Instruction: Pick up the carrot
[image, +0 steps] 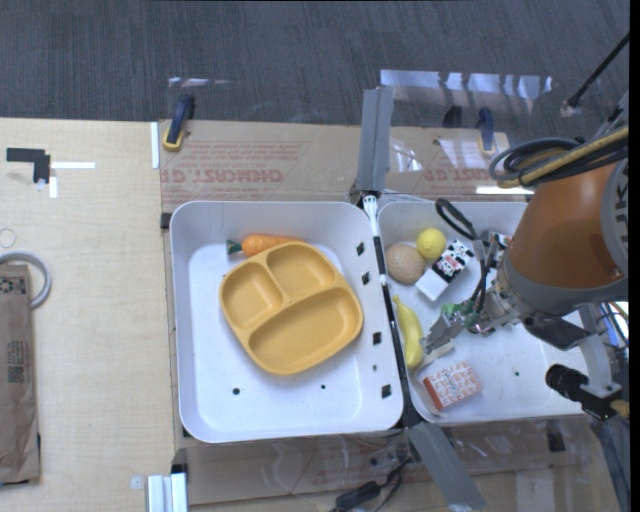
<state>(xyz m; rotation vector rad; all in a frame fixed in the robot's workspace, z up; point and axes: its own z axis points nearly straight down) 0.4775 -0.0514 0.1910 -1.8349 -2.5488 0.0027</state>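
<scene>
The carrot (264, 243), orange with a green stub at its left end, lies in the left bin (200, 330) against the far rim of a yellow divided plate (291, 307). My gripper (438, 338) is in the right bin (520, 385), low over its floor and pointing left, just right of a banana (409, 335). The bin divider and the whole plate separate it from the carrot. The orange wrist band and grey arm body hide the right bin's right part.
The right bin also holds a brown round fruit (405, 263), a lemon (431, 243), a black-and-white small box (447, 268) and a red-and-white packet (451, 385). Cables (540, 155) loop above the arm. A cardboard sheet (260, 160) lies behind the bins.
</scene>
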